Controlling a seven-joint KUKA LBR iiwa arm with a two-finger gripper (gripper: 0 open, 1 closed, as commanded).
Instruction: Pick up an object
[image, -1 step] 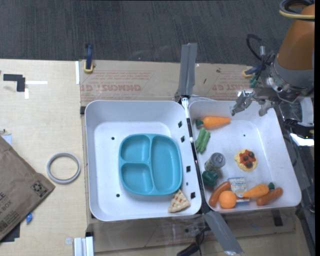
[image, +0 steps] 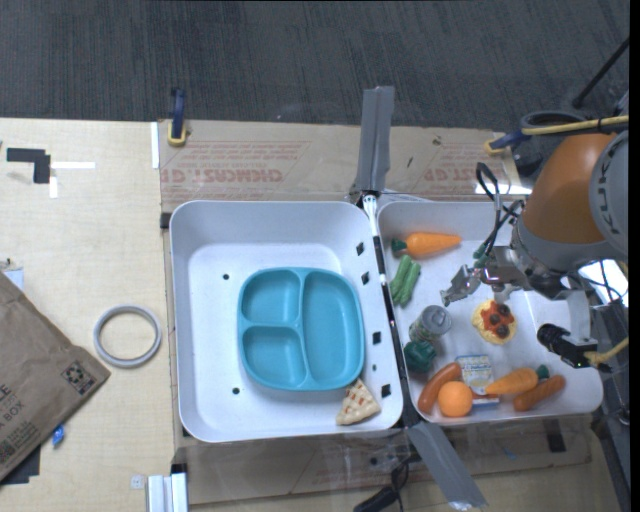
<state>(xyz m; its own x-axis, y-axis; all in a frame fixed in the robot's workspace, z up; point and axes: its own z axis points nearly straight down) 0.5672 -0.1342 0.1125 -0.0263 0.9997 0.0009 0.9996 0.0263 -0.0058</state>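
My gripper (image: 462, 286) hangs over the middle of the right bin (image: 590, 400), open, with nothing between its fingers. Just right of it and below lies a small yellow tart with red topping (image: 495, 322). A grey can (image: 433, 321) lies below and to its left, with a dark green item (image: 420, 352) under that. A carrot (image: 432, 243) lies at the bin's far end and a green vegetable (image: 405, 280) along the left wall. At the near end are a red sausage (image: 435, 390), an orange (image: 455, 399), a second carrot (image: 512, 382) and a small packet (image: 474, 367).
The left bin (image: 200, 300) holds a teal divided plate (image: 302, 328) and a waffle wedge (image: 358, 405) in its near right corner. On the bench to the left lie a grey tape ring (image: 127, 335) and a brown cardboard piece (image: 30, 380).
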